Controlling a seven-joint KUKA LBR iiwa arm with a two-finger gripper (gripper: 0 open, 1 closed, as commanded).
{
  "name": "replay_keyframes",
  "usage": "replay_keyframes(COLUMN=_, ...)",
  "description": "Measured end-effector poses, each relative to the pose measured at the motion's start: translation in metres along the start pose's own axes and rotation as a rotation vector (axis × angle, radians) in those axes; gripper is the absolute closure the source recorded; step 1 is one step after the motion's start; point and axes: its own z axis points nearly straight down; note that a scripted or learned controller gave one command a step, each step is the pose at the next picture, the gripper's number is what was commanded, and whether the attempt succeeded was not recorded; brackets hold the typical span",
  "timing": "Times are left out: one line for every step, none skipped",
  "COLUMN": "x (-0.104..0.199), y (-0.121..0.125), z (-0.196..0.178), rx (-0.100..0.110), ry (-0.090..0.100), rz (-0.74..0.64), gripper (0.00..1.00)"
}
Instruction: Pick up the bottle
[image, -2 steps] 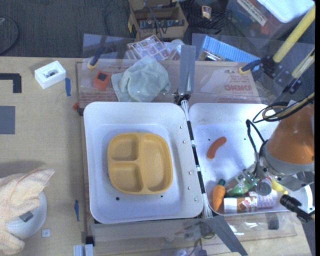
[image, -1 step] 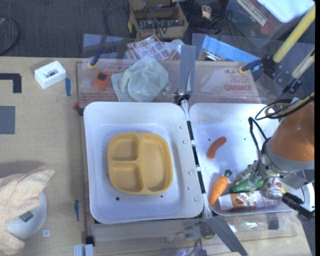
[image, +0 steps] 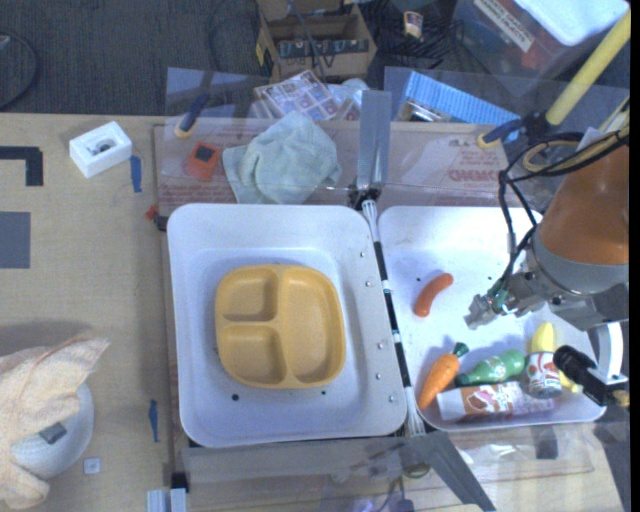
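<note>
In the right bin (image: 440, 225), a small green bottle (image: 497, 366) lies on its side near the front. Just right of it stands a yellow bottle with a red and white label (image: 543, 362). My gripper (image: 484, 308) hangs over the middle of this bin, a little behind and left of the green bottle, apart from both bottles. Nothing shows between its fingers. The grey arm with its orange band (image: 590, 225) comes in from the right and hides the bin's right wall.
An orange sausage (image: 433, 293) lies left of the gripper. A toy carrot (image: 440, 376) and a flat red-labelled pack (image: 495, 402) lie along the front of the right bin. The left bin (image: 200, 240) holds a yellow divided plate (image: 280, 325).
</note>
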Motion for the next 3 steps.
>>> replay_keyframes(x=0.0, y=0.0, z=0.0, rx=0.0, ry=0.0, rz=0.0, gripper=0.0)
replay_keyframes(x=-0.027, y=-0.032, z=0.09, rx=-0.004, ry=-0.001, rz=-0.006, gripper=0.0)
replay_keyframes(x=-0.064, y=-0.044, z=0.104, rx=-0.009, ry=-0.001, rz=0.11, gripper=0.0)
